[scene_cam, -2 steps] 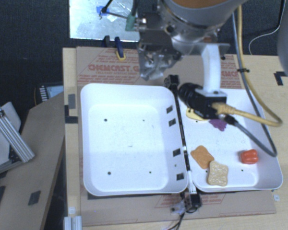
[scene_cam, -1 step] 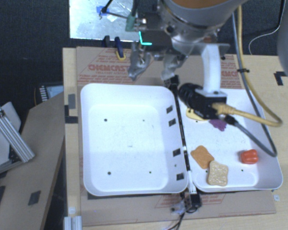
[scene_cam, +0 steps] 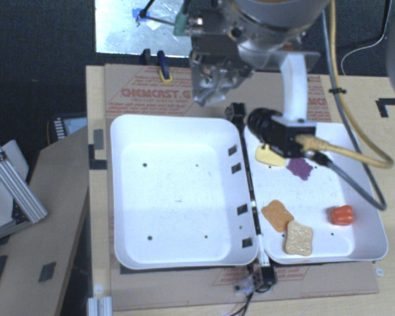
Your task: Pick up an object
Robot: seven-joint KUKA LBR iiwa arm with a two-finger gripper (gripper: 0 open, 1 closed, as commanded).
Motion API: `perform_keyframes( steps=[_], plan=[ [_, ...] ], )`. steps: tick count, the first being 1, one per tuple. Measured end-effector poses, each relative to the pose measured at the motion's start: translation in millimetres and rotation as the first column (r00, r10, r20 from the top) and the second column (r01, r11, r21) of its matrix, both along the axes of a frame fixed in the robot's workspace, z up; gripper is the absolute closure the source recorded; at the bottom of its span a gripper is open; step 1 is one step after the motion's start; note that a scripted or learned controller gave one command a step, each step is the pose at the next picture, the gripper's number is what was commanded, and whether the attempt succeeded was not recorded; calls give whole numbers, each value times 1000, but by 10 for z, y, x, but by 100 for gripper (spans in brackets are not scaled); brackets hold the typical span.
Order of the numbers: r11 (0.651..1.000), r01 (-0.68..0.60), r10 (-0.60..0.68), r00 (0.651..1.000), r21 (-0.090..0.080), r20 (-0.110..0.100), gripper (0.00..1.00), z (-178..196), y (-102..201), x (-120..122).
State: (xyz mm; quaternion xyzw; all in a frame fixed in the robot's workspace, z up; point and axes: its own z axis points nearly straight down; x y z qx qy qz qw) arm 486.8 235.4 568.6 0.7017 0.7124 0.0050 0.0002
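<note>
The right bin (scene_cam: 365, 242) holds several small items. A yellow piece (scene_cam: 268, 156) and a purple piece (scene_cam: 301, 168) lie near its back. An orange slab (scene_cam: 277, 214) and a tan cracker-like piece (scene_cam: 298, 238) sit at its front left, and a red pepper-like item (scene_cam: 342, 215) lies at the front right. My gripper (scene_cam: 212, 86) hangs high over the back edge of the left bin (scene_cam: 122, 196), away from all of these items. It looks blurred and I see nothing held in it.
A black cylinder with a yellow cable (scene_cam: 277, 133) juts over the back of the right bin, partly covering the yellow piece. The arm's grey body fills the top centre. A blue and yellow clamp (scene_cam: 163, 68) sits behind the left bin.
</note>
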Motion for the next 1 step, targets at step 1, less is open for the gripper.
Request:
perform_keyframes(
  steps=[1],
  plan=[
    [1000, -1, 1, 1000, 0, 0, 0, -3, -1, 0]
  ],
)
